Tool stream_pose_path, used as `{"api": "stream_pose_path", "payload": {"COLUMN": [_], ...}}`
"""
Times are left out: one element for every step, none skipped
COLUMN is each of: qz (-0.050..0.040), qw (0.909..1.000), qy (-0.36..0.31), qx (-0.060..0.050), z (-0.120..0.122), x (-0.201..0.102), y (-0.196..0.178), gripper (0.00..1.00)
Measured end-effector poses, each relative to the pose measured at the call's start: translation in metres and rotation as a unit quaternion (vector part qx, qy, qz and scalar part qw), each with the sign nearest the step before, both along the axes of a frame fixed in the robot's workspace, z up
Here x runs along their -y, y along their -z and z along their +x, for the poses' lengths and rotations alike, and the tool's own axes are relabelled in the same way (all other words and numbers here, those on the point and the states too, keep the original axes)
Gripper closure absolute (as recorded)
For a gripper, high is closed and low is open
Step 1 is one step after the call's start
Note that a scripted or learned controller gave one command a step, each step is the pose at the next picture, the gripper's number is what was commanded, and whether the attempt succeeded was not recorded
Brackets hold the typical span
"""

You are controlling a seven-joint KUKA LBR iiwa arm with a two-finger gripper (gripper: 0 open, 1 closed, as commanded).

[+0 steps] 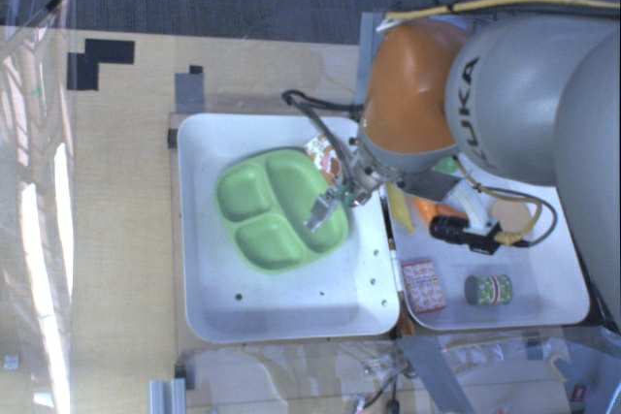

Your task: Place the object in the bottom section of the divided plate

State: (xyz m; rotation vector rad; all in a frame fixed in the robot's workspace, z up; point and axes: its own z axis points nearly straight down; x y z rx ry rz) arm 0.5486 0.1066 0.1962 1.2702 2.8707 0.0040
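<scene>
The grey arm [543, 73], with its orange band [412, 82], is seen nearest the lens, reaching in from the right over the seam between the two bins. At the far left, bare wood of the desk [116, 208] is shown. Next comes the left white bin [281, 310], in which the green divided plate [277, 208] is laid flat, its bottom section [272, 242] turned toward the bin's near edge. The pincer [325, 208] is held low over the plate's right side, above the rim beside the bottom section. Whether it is spread or pressed together cannot be told, and nothing can be made out in its grip. A small printed packet [318, 150] is seen just beside the plate's upper right rim, partly hidden by the wrist. In the right bin [572, 305], a yellow item [400, 210] and an orange item [427, 207] are found near the divider, with a red-patterned box [422, 286] and a small can [488, 289] toward the front.
</scene>
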Motion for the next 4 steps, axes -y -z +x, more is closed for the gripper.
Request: {"api": "stream_pose_path", "payload": {"qz": [-0.0006, -0.0003, 0.0038, 0.0002], "qw": [0.9756, 0.9757, 0.9666, 0.9672], "qy": [0.219, 0.219, 0.256, 0.254], "qx": [-0.003, -0.002, 0.003, -0.001], "z": [-0.061, -0.059, -0.057, -0.061], "x": [-0.023, -0.023, -0.048, -0.123], "y": [0.018, 0.009, 0.097, 0.048], "gripper": [0.0, 1.0, 1.0, 1.0]}}
